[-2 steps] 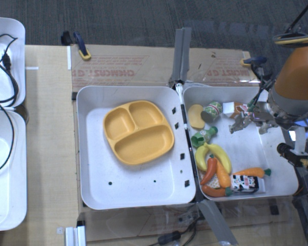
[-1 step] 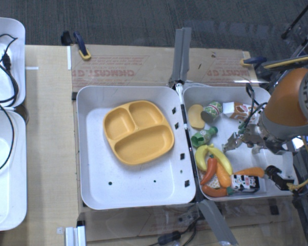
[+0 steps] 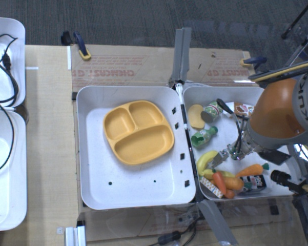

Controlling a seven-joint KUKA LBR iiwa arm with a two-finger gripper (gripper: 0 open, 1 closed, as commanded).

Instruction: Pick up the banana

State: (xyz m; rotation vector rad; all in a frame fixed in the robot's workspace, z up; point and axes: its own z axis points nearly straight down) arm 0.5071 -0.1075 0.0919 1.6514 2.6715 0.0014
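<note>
The yellow banana (image 3: 207, 161) lies in the right bin (image 3: 223, 92), near its left wall and toward the front. My gripper (image 3: 224, 156) hangs low over the bin just right of the banana, its tip at the banana's right end. Above it the grey arm with its orange band (image 3: 276, 111) comes in from the right and hides the bin's right part. Nothing is seen lifted off the bin floor.
Around the banana lie a green bottle (image 3: 202, 136), a pale yellow piece (image 3: 196, 116), a small can (image 3: 211, 110), two carrots (image 3: 223, 182) (image 3: 253, 170) and a flat packet (image 3: 248, 183). The left bin (image 3: 92, 147) holds a yellow divided plate (image 3: 138, 131).
</note>
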